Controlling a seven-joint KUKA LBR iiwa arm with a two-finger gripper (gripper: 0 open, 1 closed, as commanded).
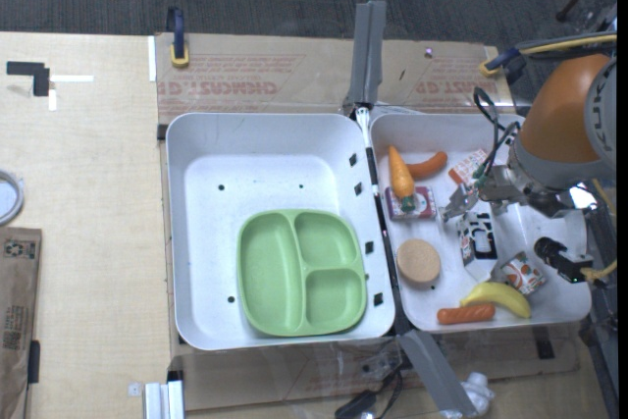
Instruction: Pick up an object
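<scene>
Wooden bench (88,172) bears two white bins (196,211) (side by side)

Pale green three-compartment plastic plate (301,272), uniform colour. Two shallow white plastic bins: left bin (196,211), right bin (559,304). Orange carrot with green tip (400,174). Orange-red sausage, upper (428,164). Orange-red sausage, lower (466,314). Yellow banana (498,297). Tan round wooden disc (419,261). Small pink-and-green printed packet (410,203). Black-and-white printed card (479,239). Arm's band (561,110), orange. Bench surface (78,211), light wood.
</scene>
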